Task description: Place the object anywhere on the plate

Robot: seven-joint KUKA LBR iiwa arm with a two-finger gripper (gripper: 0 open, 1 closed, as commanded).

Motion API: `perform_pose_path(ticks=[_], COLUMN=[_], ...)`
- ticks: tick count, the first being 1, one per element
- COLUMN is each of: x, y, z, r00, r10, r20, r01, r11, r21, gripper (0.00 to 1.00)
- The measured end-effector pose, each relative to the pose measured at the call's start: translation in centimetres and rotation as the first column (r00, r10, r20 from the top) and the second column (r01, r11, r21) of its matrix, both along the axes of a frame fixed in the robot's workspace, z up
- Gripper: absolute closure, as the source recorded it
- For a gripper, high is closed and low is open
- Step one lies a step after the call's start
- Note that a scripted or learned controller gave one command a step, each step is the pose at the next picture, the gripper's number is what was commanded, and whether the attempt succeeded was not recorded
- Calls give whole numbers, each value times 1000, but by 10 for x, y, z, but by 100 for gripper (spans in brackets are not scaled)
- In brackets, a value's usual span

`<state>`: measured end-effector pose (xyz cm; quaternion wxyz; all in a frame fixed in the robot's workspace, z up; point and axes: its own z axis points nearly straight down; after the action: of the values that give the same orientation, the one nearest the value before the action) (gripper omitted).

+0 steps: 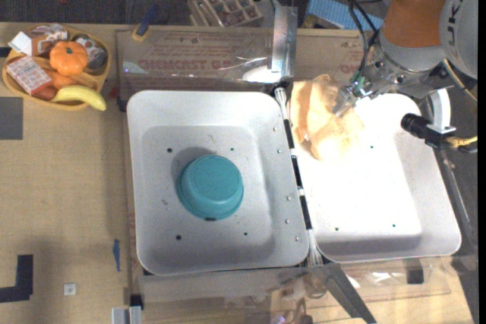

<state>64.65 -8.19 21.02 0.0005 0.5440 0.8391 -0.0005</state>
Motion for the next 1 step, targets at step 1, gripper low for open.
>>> perform_pose_path(ticks=[1], x=[1], y=[0], z=[13], r00=[1000], r10=[1], r20=[2], r01=[-1], r11=[1000], r21=[0], gripper=[100])
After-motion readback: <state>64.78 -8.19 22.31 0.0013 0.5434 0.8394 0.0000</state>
